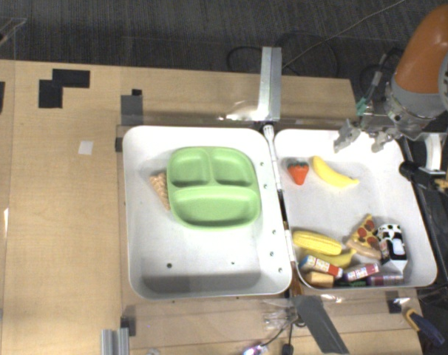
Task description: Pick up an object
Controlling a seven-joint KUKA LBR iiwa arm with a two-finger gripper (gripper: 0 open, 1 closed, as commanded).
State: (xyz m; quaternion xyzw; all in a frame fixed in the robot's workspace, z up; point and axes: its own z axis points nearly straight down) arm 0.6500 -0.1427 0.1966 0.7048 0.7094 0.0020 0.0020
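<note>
Gripper [362,139] at about two o'clock in the view, hovering over the far edge of the right bin [423,235], fingers spread apart with nothing between them. Just below it, toward seven o'clock, a lone yellow banana [333,174] lying flat on the bin floor, with a red strawberry [299,172] beside it at nine o'clock, close but apart. Down at five o'clock of the bin, a heap of toys: a second banana [321,244], a pizza slice [366,233], a black-and-white carton [392,241]. In the left bin [139,220], a green divided plate [212,186], partly covering a waffle-like piece [160,189] at its nine o'clock edge.
</note>
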